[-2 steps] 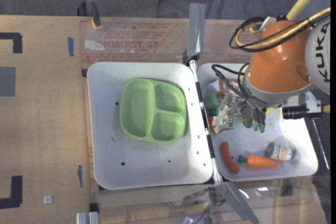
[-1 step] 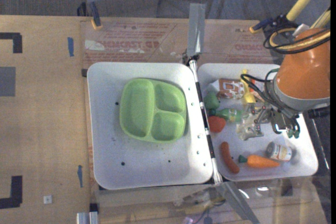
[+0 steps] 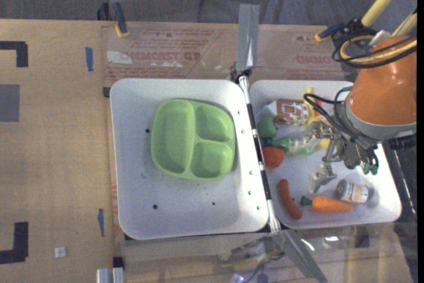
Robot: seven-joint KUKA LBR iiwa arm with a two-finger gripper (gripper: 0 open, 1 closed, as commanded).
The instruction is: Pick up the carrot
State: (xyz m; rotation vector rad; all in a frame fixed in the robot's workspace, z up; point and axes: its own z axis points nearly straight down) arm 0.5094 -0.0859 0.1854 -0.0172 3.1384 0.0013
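The grey arm (orange-banded) reaches in, tool [image 3: 322, 180] pointing downward.

1. Take the carrot [image 3: 330, 204] as your landmark: it lies in the right bin [image 3: 391, 212], near the front wall.
2. Just left of it you find the sausage [image 3: 288, 199].
3. Just right and slightly behind it lies the small jar [image 3: 352, 192].
4. Behind it hangs the gripper [image 3: 324, 177].
5. Far left of it, the divided plate [image 3: 193, 140] sits in the left bin [image 3: 132, 195].
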